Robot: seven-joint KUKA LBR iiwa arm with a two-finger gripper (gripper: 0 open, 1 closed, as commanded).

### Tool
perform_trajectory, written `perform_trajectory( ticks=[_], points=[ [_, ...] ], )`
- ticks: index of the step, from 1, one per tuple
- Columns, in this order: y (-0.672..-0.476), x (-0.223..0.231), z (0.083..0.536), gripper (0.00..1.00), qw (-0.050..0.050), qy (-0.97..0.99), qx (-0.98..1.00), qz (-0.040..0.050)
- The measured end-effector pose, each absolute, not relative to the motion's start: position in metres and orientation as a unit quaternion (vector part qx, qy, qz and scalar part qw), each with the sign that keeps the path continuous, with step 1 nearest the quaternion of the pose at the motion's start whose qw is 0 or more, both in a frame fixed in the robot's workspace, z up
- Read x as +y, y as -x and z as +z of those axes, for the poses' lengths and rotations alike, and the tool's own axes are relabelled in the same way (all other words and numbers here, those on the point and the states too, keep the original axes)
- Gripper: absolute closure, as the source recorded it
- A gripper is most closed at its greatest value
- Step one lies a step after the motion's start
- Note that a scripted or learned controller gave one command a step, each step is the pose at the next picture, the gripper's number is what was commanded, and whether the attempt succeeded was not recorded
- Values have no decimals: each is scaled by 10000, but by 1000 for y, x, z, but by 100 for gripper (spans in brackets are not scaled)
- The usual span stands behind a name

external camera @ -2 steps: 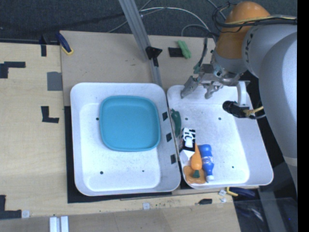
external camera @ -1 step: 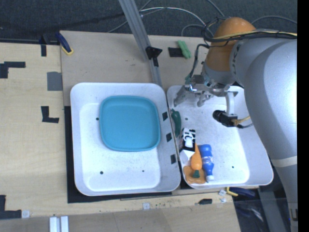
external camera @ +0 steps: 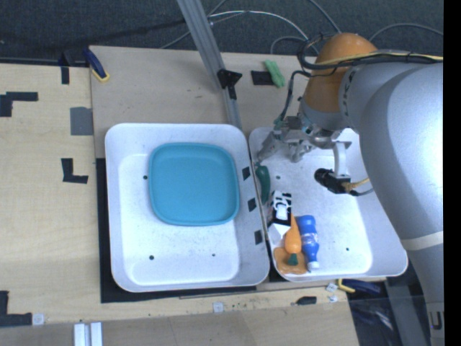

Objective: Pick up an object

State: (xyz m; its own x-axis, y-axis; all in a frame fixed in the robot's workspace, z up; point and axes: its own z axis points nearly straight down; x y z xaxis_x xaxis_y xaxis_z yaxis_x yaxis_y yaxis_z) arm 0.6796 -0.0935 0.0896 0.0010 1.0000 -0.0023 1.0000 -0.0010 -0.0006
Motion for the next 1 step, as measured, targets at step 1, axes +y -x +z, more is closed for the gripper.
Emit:
perform_trajectory(
  ticks=[1],
  points=[
    [-680,-92,99,100,4,-7068,7074,-2]
  ],
)
